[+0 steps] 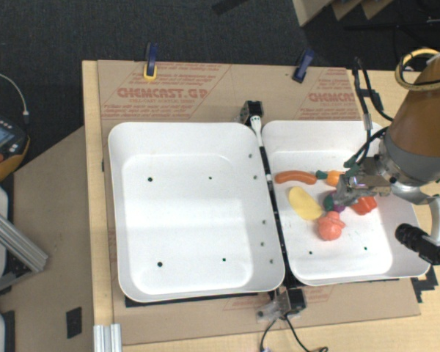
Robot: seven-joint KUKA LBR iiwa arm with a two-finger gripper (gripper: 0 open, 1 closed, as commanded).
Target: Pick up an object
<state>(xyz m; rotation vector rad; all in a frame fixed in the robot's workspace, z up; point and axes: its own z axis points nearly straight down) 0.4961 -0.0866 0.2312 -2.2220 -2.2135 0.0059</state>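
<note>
While the left bin (183, 211) lies bare across its whole floor, with only a few small dark dots on the white, the right bin (308, 259) carries all the toys in its middle and right part, leaving open floor along its far wall, its near wall and its left side by the seam where the two rims meet. Both bins sit on a cardboard sheet (95, 196) whose far strip bears red print reading "CHEMCAST" twice, once beyond each bin, with smaller lines beneath too fine to read; a yellow and blue clamp (151, 63) and a blue clamp (303, 65) grip that far edge. The arm (419, 134) comes over the right rim, and the gripper (350, 189) hangs low inside the right bin, over the cluster of toys. An orange carrot-like piece (296, 176) lies to its left, a yellow piece (304, 203) sits nearer and to the left, a pink-red round piece (331, 226) lies just nearer than the gripper, and a red piece (364, 205) lies just to the right of the gripper. A small purple and green bit (333, 204) shows right beneath it. Whether the gripper is spread, closed or around any toy cannot be told at this slant.
</note>
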